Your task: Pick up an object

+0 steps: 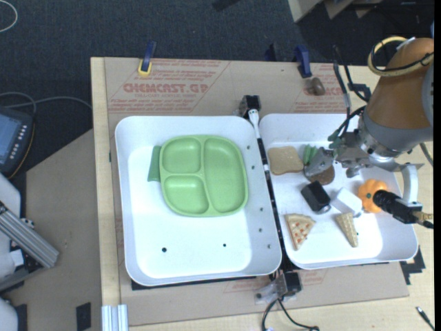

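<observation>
Plenty to choose from in the right bin (387, 245), and hanging low among it all with the gripper (322, 163), just right of the toast slice (284, 160). Looking like the approach step, nothing lifted yet. Hovering right over a dark brown lump (324, 176), itself lying just right of and slightly below the toast slice, touching or nearly touching the gripper's tip. Guessing at that lump as the target.

Squinting at the jaws and getting nowhere: too small and dark against the clutter, so cannot tell how wide they stand, nor whether anything is caught between them.

Noting the neighbours, crowding in:
- green scrap (307, 153), hard against the toast slice's right edge
- black block (316, 196), below and right of the toast slice
- pizza slice (299, 230), well below the toast slice

Calling, next, for settling squarely astride the lump, closing firmly, then rising straight, while avoiding nudging the scrap or the black block.
</observation>
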You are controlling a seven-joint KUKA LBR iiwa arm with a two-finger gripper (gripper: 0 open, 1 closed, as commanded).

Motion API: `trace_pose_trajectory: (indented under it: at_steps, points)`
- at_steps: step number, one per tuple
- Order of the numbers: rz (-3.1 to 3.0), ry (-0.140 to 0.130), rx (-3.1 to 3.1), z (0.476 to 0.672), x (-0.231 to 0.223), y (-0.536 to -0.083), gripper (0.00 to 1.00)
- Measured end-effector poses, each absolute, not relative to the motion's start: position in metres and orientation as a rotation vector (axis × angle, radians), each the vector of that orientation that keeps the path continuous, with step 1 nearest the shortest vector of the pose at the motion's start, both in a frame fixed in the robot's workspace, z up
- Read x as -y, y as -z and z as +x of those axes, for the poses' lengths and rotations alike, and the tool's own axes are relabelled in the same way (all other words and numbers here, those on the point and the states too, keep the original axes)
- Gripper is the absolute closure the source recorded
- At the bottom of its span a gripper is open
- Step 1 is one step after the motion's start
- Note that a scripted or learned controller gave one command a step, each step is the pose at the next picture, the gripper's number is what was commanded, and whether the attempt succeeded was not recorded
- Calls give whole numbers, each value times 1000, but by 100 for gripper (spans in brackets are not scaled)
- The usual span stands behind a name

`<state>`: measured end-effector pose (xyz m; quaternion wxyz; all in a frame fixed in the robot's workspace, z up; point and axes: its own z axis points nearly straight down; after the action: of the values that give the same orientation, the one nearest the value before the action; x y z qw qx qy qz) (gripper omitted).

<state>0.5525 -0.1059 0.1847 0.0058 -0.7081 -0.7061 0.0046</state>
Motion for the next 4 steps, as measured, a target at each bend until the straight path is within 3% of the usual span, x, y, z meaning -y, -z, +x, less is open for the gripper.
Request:
trace_pose_trajectory:
  at_steps: [1,3,4]
  points:
    - [-2221,0,2222,556,106,-192,0]
    - [-2216,-6,2216,555,95,-90,0]
    - [-2220,-3,2217,554,95,-84,0]
